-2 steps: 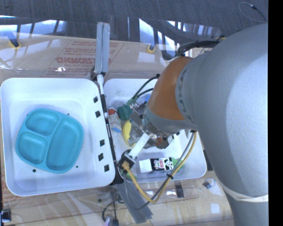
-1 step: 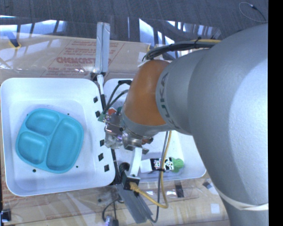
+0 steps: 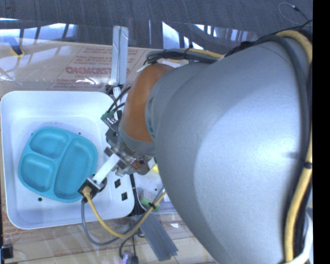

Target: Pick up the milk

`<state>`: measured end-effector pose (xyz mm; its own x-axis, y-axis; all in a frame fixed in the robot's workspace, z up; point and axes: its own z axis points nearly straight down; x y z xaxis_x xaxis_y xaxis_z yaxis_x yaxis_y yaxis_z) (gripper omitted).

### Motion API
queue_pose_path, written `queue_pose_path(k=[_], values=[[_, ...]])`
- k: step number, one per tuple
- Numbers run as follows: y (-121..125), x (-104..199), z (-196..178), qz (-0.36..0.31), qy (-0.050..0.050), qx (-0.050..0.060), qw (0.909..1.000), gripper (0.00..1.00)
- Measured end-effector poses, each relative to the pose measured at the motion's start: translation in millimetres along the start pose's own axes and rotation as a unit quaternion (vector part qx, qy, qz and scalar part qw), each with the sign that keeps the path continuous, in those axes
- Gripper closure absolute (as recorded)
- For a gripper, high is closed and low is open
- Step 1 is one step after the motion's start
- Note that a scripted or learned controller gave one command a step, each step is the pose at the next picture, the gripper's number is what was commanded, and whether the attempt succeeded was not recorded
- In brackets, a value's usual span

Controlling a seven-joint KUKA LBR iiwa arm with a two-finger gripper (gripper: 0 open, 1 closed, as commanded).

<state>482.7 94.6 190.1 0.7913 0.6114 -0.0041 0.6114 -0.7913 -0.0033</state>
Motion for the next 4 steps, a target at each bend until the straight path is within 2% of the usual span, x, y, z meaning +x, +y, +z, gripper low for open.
queue_pose_path(k=[1, 2, 3, 4], values=[[-1, 0, -9, -0.004, -0.002, 0.002, 1.0, 1.0], [48, -46, -26, 0.009, 0.0, 0.001, 1.0, 1.0], [-17, 3, -13, 0.114, 0.0, 0.0, 0.9934, 1.0], [28, -30, -18, 0.179, -0.001, 0.001, 0.9839, 1.0]])
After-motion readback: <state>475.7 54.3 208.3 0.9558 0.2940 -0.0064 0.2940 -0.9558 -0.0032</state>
